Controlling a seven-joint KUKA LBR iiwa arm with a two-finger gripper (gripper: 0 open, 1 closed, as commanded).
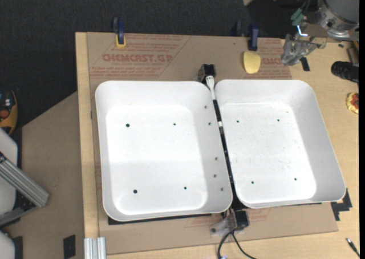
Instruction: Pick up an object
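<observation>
The pick has not started — the end effector (pixel 293 52) hovers over the tabletop (pixel 171 58) beyond the right bin (pixel 319 138), its grip unreadable, just beside a yellow object (pixel 251 61).

grey arm (pixel 336 12), orange band, metallic hand (pixel 293 52)

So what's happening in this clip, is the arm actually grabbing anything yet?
Not yet. The gripper hangs over the board beyond the far edge of the right bin, at the top right of the view. A small yellow object lies on the board just to its left in the image, outside both bins, and nothing shows between the gripper and it. The left bin and the right bin show only their white floors with small dark dots.
</observation>
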